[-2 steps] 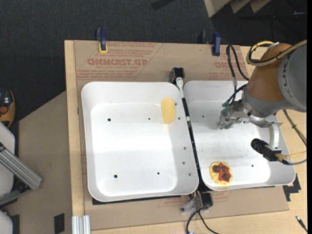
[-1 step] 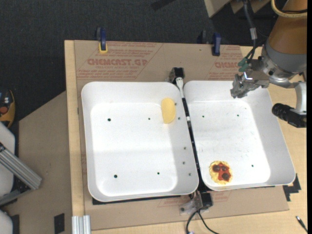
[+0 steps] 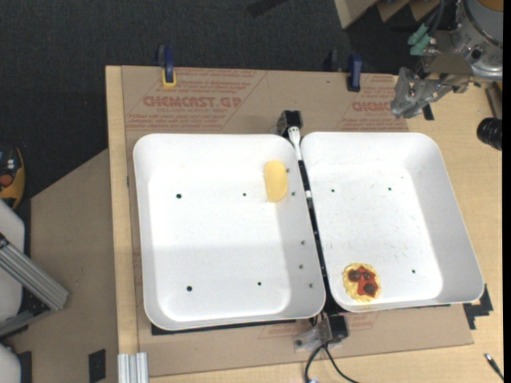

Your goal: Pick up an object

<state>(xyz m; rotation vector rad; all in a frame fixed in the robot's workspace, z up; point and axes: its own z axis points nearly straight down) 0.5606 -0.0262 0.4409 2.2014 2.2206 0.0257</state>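
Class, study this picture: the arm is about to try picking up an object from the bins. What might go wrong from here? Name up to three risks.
1. The yellow object lies close to the left bin's right wall, so a finger may strike the wall.
2. The small round object with red spots sits by the right bin's near rim and looks flat, so the grasp may slip.
3. The gripper hangs beyond the bins' far edge, so a long approach could drift.

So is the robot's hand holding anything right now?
No, nothing is held. The hand hangs above the bench past the far corner of the right bin. The yellow piece and the little pizza toy lie in the bins.
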